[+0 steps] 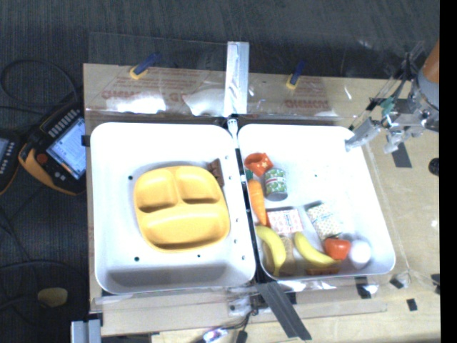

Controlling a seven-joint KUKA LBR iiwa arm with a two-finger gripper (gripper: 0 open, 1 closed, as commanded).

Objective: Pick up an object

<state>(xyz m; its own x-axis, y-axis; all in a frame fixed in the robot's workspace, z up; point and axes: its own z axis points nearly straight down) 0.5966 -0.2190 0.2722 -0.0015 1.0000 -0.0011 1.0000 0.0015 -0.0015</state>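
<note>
The right bin (335, 156) holds several items along its left and front sides. Among them are a red pepper (258, 163), a small green-labelled can (275, 183), an orange carrot (255, 200), two bananas (271, 247) (313, 250), a pink box (284, 221), a patterned box (325, 220), a red fruit (337, 247) and a white ball (359, 252). My gripper (377, 147) hangs over the bin's far right corner, above the rim and well away from the items. It is open with nothing between its fingers.
The left bin (107, 191) holds a yellow divided plate (182, 206) and a small brown piece (216, 168) by the divider. A teach pendant (61, 148) lies off the bench at left. Two clamps (144, 65) (294, 77) hold plastic sheeting at the back.
</note>
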